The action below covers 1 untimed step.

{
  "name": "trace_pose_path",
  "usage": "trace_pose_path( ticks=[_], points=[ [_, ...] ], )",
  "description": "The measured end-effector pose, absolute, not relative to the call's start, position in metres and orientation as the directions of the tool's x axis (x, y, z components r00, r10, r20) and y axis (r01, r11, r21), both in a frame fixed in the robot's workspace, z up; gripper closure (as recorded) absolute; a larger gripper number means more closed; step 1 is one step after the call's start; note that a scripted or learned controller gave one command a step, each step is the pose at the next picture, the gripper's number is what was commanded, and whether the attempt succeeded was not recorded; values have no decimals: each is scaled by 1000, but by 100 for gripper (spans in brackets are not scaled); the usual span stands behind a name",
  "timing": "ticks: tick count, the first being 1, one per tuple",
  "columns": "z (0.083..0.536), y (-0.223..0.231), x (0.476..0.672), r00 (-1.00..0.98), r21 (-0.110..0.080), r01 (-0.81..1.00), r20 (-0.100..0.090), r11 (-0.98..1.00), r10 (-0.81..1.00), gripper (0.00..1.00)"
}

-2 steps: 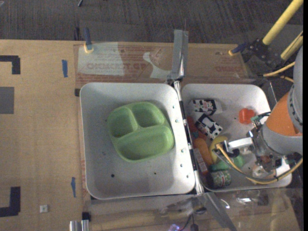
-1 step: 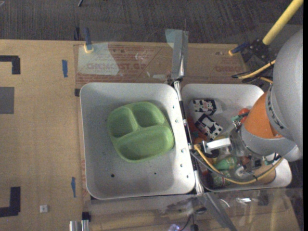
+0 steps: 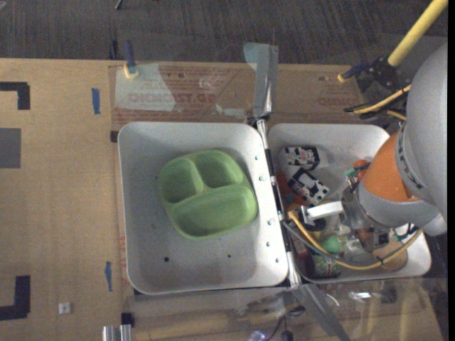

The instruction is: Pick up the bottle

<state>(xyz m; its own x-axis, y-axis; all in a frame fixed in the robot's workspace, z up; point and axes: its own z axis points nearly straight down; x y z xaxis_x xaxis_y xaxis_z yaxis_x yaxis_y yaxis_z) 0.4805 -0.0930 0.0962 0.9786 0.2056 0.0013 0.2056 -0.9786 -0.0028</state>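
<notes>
Right bin (image 3: 416, 258): arm low over clutter; gripper (image 3: 340, 227) jaws hidden, state cannot be told. Bottle: probably the greenish item (image 3: 329, 245) beneath the wrist, identity uncertain. Left bin (image 3: 142, 212): green divided tray (image 3: 207, 192). Risk: crowded neighbours and yellow cable (image 3: 334, 260) may foul the grasp.

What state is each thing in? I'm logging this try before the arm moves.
Green divided plate: lying flat in the left bin, upright.
Right bin: crowded with small items.
Black-and-white items: lying near the divider.
Gripper: low in right bin; grasp hidden.
</notes>
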Motion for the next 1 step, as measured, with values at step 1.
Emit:
trace_pose_path(
  ticks=[1],
  points=[
    [257, -87, 480, 941, -2, 338, -2, -941, 338, 100]
  ],
)
